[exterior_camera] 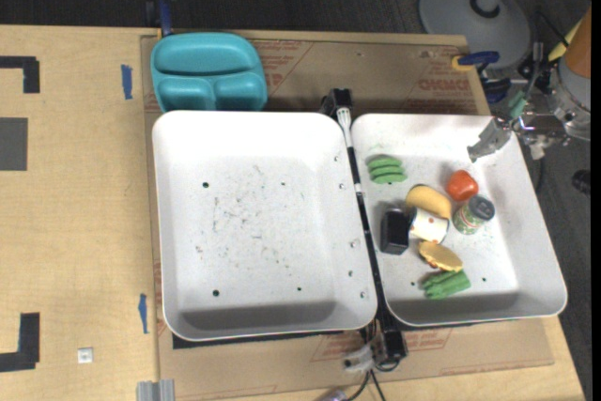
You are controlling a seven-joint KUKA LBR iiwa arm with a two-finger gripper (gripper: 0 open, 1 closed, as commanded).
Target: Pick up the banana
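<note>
While the pincer (488, 142) is hovering at the right bin's (540, 282) upper right edge, grip state impossible to tell, the banana (428, 199) is lying mid-bin, touching a white block (429, 226). Likely a light, stiff, smooth toy; grasping across its narrow middle looks safest.

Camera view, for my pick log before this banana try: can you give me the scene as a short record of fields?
target: banana, in the right bin, near its middle
touching target: white block just below it
nearby: red item, small jar, black block, green pieces and
gripper: gripper above the right bin's upper right corner, apart from the banana
held: nothing seen between the fingers
left bin: left bin, scuffed floor
behind bins: teal tray
</note>
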